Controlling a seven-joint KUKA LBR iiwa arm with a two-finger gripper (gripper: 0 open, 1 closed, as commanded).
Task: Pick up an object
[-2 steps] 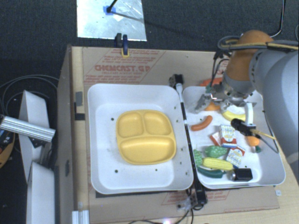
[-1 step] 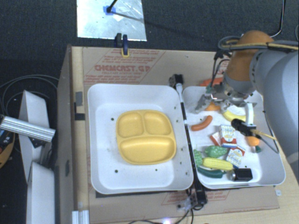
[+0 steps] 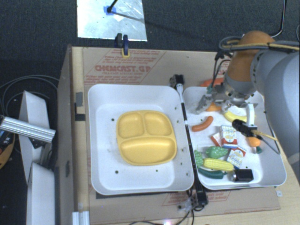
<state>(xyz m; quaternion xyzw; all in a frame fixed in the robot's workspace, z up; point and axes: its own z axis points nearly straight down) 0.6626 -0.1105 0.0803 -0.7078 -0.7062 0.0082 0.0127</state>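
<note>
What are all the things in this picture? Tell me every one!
bins: two, white, side by side on the bench.
divided plate: one, yellow, in the left bin.
toy sausage: one, red, right bin, near the divider.
toy corn: one, yellow, right bin, front.
small cartons: about three, red and white, right bin.
toy banana: one, yellow, under the arm.
black block: one, right bin, front corner.
gripper: one, grey metal, over the right bin's back.
</note>
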